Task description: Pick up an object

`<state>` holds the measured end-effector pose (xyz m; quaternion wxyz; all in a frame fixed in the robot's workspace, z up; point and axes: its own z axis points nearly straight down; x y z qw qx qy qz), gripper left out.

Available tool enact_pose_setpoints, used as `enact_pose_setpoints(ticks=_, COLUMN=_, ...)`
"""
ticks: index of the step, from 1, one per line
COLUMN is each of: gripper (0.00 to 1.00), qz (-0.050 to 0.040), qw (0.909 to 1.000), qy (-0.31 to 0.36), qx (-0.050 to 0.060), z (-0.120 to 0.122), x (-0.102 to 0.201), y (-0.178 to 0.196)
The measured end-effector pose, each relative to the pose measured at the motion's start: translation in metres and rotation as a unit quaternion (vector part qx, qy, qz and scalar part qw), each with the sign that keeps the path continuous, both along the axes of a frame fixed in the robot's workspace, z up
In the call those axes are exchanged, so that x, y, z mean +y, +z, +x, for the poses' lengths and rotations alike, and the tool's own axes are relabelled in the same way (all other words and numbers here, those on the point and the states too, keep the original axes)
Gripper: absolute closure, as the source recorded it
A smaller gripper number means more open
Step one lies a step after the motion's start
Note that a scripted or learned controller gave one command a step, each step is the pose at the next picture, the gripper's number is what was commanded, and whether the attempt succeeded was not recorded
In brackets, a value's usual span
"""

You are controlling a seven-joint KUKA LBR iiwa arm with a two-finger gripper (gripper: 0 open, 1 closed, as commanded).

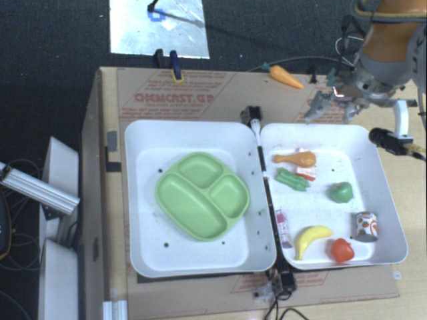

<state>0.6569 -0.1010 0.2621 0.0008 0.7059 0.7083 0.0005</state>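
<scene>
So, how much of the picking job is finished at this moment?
Nothing looks done yet. The gripper hangs above the far edge of the right bin, with nothing between its fingers. The banana, green pepper, tomato and can lie in that bin. Descending, grasping and lifting one object all remain.

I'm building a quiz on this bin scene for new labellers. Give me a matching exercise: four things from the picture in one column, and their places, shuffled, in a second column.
Things:
1. light green three-compartment plastic plate
2. yellow toy banana
3. orange toy carrot
4. small brown and white can

Places:
A. on the brown cardboard, outside both bins
B. in the left white bin
C. near the right wall of the right white bin
D. near the front edge of the right white bin, beside a red toy tomato

Pairs: 1-B, 2-D, 3-A, 4-C
</scene>
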Motion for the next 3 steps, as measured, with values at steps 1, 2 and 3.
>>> enact_pose_setpoints(ticks=1, gripper=0.00, qz=0.0002, qw=1.0000, qy=-0.001, qx=0.002, z=-0.046, x=-0.028, y=-0.122)
enact_pose_setpoints(ticks=2, gripper=0.00, qz=0.0002, qw=1.0000, qy=0.001, qx=-0.007, z=0.017, x=-0.046, y=-0.171)
enact_pose_setpoints(ticks=3, gripper=1.00, qz=0.0001, qw=0.9999, qy=0.002, qx=-0.013, z=0.021, x=-0.046, y=-0.153)
